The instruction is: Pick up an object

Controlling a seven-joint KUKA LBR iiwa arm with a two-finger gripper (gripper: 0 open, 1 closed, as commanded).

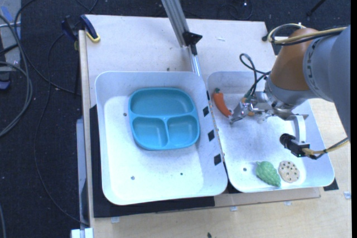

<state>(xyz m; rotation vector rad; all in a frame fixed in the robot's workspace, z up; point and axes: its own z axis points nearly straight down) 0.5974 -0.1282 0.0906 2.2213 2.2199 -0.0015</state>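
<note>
**Gripper hanging beside the carrot in the right bin**

The gripper point(239, 114) is hanging low inside the right bin point(312, 178), its tips just beside the orange carrot point(221, 103), which is lying against that bin's left wall. Whether the tips are spread or pinched cannot be told from here, and nothing is showing between them. A green leafy piece point(268, 173) and a round cookie point(288, 171) are sitting together near the bin's front edge. Left of that bin, the other bin point(111, 175) is holding a blue divided plate point(164, 118).
</note>
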